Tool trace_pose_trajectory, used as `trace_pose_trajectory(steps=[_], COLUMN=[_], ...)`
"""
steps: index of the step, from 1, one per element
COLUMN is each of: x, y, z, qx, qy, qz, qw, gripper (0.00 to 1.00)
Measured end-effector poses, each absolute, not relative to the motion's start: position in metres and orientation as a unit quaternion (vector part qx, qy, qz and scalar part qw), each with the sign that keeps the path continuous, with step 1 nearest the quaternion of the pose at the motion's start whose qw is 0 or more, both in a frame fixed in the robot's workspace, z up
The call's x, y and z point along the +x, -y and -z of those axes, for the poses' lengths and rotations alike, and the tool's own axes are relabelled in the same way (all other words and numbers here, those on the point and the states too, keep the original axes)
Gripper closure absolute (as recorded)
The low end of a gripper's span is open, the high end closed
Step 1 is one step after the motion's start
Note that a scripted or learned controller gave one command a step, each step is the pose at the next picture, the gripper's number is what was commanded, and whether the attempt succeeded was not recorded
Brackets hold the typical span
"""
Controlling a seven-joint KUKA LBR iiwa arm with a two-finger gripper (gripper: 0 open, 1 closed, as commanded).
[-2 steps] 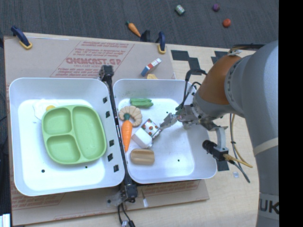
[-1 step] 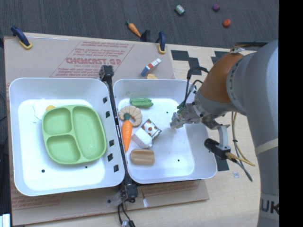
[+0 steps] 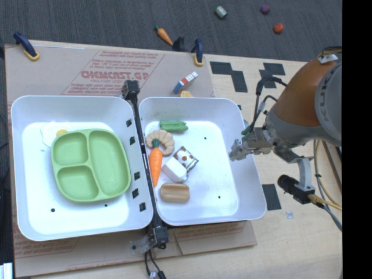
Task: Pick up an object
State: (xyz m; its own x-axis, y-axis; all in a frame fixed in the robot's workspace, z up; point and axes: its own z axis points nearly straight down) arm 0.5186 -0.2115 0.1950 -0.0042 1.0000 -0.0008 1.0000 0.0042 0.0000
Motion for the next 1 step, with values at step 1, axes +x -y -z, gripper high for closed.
trace_pose_trajectory(steps=[1], x=[0.6070], y=[0.2086], z=[-0.2106], qx=[0.705], qy=[-0.709], qz=[-0.0004], qw=[0.001], gripper=[1.00])
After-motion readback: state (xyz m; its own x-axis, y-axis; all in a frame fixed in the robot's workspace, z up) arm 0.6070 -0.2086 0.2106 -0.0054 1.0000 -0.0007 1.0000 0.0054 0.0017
